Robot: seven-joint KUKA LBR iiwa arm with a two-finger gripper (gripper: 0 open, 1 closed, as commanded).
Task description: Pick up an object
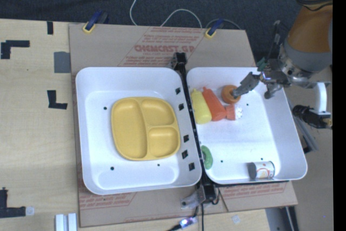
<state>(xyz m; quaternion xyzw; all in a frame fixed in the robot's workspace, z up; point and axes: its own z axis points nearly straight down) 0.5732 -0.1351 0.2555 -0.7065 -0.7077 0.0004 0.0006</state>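
My gripper (pixel 255 91) hangs over the upper right part of the right bin (pixel 281 138), open, with only white bin floor between its fingers. Its left fingertip (pixel 238 93) ends right beside a small orange round object (pixel 229 93). Left of that lie an orange-red carrot-like piece (pixel 215 106) and a yellow oblong item (pixel 200 107), side by side near the bin's left wall. A green item (pixel 206 156) lies at the lower left of this bin. A small can (pixel 261 170) lies on its side at the front right corner.
The left bin (pixel 97 170) holds a yellow divided plate (pixel 144 128). A black clip strip (pixel 185 116) runs down the joint between the bins. The arm's grey and orange body (pixel 309 30) stands over the right bin's far right edge.
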